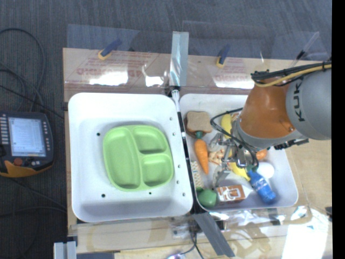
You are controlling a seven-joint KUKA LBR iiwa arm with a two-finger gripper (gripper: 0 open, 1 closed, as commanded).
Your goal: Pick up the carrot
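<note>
While the carrot (pixel 201 155) lies free near the right bin's (pixel 288 190) left wall, the end effector (pixel 230 158), finger state indiscernible, hovers just beside it: approach step; next, centre and descend.

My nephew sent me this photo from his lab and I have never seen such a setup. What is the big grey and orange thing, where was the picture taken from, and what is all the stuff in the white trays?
The camera looks down at a slant from above a bench. The big grey and orange robot arm reaches in from the right, over the right white bin. Its metal two-finger gripper hangs low among the clutter there; nothing can be seen held in it.

That bin holds toy food: an orange carrot, a brown bread slice, a green round fruit, a blue bottle and a small brown carton.

The left white bin holds a green divided plate. The carrot lies just left of the gripper.
</note>
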